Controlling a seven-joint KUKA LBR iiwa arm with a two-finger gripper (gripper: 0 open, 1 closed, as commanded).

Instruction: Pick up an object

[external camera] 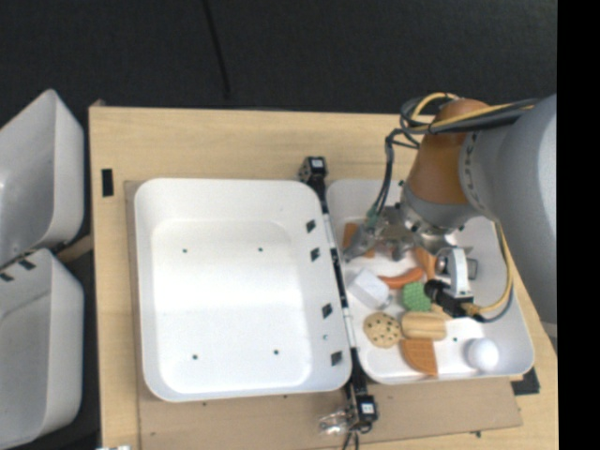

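Observation:
The right bin (506,359) holds several small items: a round cookie (381,329), a tan bread roll (425,325), a green piece (416,296), a white block (368,289), an orange strip (403,277), an orange wedge (421,355) and a white ball (483,353). My gripper (392,235) reaches down into the upper left part of this bin, just above the orange strip and white block. An orange-brown piece (354,236) lies at its left side. The wrist hides the fingertips, and nothing shows as held.
The left bin (225,284) lies beside the right one, split from it by a ridge with black clips (331,279). The grey arm with its orange band (450,157) covers the right bin's upper right. Cables loop over the bin's right side.

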